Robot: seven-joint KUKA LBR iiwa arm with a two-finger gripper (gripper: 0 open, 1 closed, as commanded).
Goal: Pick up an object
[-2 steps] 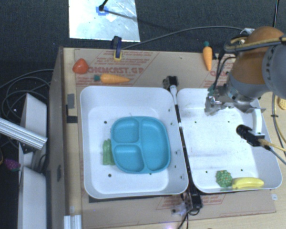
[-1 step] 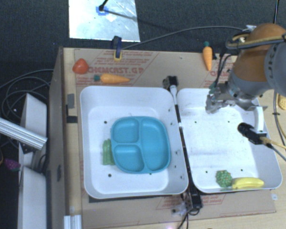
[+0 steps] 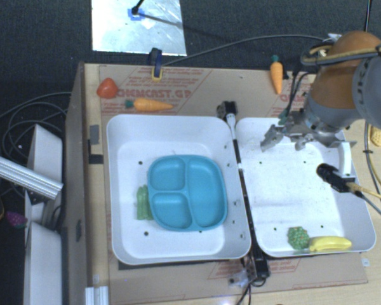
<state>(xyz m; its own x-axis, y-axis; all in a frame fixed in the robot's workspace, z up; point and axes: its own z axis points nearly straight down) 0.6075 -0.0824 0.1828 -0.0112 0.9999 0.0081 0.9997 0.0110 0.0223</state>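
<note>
While the pick is unstarted, stage: approach only; nothing lifted.
Gripper (image 3: 286, 136): fingers spread apart and empty, over the right bin's (image 3: 368, 230) far end.
Banana (image 3: 331, 243): near edge of the right bin, touching the broccoli (image 3: 298, 237).
Banana axis: roughly along that edge, tip toward the broccoli.
Left to do: descend, close, raise.

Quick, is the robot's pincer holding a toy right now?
Pincer: above the right bin, nothing seen between its tips; open or shut cannot be told.
</note>
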